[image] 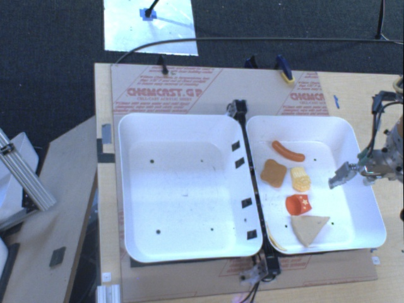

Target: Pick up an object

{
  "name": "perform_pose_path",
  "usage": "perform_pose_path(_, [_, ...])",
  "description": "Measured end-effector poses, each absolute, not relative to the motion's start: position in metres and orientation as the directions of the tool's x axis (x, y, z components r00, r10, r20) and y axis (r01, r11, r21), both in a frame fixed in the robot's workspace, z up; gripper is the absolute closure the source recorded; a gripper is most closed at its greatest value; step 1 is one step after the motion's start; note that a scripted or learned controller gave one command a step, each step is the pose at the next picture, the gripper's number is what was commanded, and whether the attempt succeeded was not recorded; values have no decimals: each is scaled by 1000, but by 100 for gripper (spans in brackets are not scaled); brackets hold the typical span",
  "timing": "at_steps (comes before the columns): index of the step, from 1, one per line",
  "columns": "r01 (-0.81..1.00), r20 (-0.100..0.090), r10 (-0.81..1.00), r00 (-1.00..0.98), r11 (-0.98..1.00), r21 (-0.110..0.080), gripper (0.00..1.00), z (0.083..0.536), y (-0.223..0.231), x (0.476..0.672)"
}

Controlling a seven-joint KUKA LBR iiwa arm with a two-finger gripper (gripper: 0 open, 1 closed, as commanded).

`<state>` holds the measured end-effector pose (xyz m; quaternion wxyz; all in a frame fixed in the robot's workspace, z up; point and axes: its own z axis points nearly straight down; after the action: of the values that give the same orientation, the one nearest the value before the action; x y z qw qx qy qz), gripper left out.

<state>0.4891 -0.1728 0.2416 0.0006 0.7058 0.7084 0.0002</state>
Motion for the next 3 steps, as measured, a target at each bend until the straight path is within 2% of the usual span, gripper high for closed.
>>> perform_pose_path(1, [1000, 2, 1000, -9, 9, -1, 0, 129, -129, 521])
perform_pose_path(2, [1000, -1, 1000, -10, 10, 9, 0, 84, -98, 599])
perform_pose_path(3, [1000, -1, 1000, -6, 6, 6, 0, 86, -101, 627])
